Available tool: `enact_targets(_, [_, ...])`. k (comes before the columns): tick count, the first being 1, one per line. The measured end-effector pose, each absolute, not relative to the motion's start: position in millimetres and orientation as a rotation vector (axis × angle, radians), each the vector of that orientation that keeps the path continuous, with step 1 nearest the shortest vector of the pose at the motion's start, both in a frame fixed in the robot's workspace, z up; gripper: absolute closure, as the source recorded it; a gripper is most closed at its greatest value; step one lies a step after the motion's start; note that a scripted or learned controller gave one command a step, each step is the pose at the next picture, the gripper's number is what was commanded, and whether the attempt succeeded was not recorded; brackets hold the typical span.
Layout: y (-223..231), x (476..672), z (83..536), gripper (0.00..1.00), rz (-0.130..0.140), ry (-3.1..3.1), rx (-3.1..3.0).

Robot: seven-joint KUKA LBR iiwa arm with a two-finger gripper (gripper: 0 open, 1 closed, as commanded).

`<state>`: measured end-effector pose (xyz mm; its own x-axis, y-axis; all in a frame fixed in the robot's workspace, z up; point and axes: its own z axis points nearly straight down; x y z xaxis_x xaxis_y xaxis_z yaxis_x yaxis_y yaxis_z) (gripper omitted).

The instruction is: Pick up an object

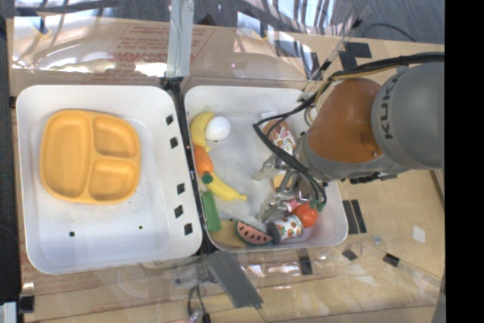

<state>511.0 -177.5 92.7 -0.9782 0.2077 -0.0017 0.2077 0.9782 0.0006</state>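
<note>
My gripper (pixel 282 199) reaches down into the right bin (pixel 249 98), low in its front right part. Just under it lie a small printed can (pixel 286 228) on its side and a red tomato (pixel 306 215). A watermelon slice (pixel 254 233) rests left of the can. Along the bin's left side lie a yellow banana (pixel 221 189), an orange carrot (pixel 202 160), a green cucumber (pixel 211 212) and a white egg (pixel 218 129) against another yellow piece (pixel 198 125). A printed packet (pixel 283 137) shows beside the wrist. The arm hides the bin's right part.
The left bin (pixel 45 234) holds a yellow divided plate (pixel 91 156). Black cables (pixel 276 121) loop from the wrist over the right bin. A grey tape strip (pixel 178 34) runs behind the bins' shared wall.
</note>
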Motion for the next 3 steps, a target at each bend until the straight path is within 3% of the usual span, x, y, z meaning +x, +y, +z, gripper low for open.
enact_targets(1, [-170, 618.9, 93, 0.00, 0.000, 3.139, -0.001])
enact_targets(2, [-211, 539.5, 93, 0.00, 0.000, 3.137, -0.126])
enact_targets(3, [-209, 535.9, 93, 0.00, 0.002, 3.140, 0.085])
